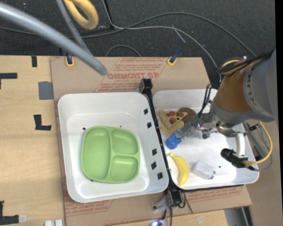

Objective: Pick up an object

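Note:
The right bin (227,176) holds a toy pizza slice (172,118) at its left wall, with a dark brown round piece (189,113) just behind it. A blue object (173,141) lies below the pizza, and a yellow banana (180,168) lies near the front left corner. A small pale block (203,170) sits right of the banana. My gripper (194,129) reaches in from the right, low over the bin. It is right beside the blue object's upper end and the pizza slice. Whether it touches the blue object I cannot tell.
The left bin (70,136) contains a green divided plate (110,154). A black divider (154,133) runs between the bins. The arm's orange band (231,91) and grey body hang over the right bin's far right side. A black connector with cable (233,159) hangs near that bin's right wall.

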You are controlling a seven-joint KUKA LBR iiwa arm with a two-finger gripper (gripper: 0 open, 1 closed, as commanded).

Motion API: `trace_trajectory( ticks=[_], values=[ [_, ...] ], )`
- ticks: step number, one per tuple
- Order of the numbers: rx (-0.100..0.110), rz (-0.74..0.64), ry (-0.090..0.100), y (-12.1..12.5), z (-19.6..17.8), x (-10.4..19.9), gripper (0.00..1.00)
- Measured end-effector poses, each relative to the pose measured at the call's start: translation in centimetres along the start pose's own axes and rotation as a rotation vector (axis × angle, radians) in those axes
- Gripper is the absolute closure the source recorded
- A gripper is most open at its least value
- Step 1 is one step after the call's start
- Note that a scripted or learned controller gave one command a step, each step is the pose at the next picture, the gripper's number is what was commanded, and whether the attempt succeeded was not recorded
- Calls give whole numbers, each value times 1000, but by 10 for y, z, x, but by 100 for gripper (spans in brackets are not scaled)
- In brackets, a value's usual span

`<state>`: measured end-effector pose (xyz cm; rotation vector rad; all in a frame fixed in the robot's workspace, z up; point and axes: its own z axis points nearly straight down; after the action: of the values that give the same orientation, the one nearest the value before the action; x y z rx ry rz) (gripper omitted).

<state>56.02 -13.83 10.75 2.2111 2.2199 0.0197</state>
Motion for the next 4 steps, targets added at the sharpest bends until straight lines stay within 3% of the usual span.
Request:
trace_trajectory(
  ticks=[1,3,4],
  values=[
    [10,-1,4,-2,-7,1,100],
    [11,3,-5,5,-101,-15,100],
    [15,3,-3,5,-111,-15,100]
  ],
)
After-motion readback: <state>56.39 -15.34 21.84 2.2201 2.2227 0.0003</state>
